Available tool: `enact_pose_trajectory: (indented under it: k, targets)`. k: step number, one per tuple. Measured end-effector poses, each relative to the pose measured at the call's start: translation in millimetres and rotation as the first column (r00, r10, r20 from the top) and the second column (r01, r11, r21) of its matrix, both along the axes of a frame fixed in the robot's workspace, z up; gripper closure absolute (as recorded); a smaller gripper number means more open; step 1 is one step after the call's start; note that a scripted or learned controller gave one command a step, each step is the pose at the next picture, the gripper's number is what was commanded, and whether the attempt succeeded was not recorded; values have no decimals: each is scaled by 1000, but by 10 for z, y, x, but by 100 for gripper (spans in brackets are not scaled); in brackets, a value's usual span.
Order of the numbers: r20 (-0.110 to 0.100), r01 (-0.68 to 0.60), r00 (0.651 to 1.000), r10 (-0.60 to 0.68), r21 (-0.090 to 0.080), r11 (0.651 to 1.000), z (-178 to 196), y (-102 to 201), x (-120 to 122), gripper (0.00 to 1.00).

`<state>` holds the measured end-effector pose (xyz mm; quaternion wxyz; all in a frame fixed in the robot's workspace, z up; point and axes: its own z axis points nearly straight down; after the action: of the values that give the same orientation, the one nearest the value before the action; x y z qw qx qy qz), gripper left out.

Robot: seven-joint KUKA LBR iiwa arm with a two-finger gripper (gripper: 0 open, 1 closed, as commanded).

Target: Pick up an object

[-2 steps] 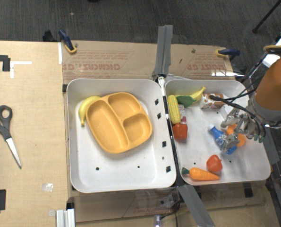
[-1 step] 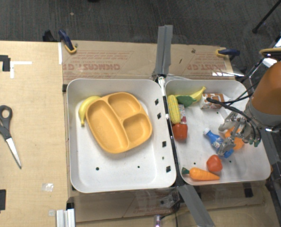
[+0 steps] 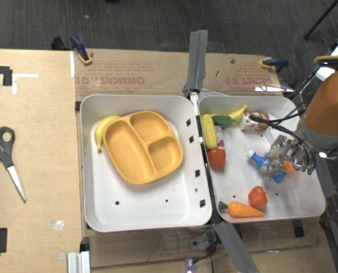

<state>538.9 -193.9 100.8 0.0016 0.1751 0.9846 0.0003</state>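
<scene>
gripper [image 3: 276, 162] low in right bin [image 3: 311, 209], blue object [image 3: 261, 161] just left of it, long axis left-right; can't tell finger opening or any hold

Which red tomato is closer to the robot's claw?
The red tomato near the carrot, at the right bin's front, is closer to the gripper. The other tomato sits farther left, just below the corn.
</scene>
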Motion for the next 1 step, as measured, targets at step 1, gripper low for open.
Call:
enact_pose_trajectory:
  k: [1]
  targets:
    - [0, 0, 1000, 0, 0, 1000, 0, 0, 0, 0]
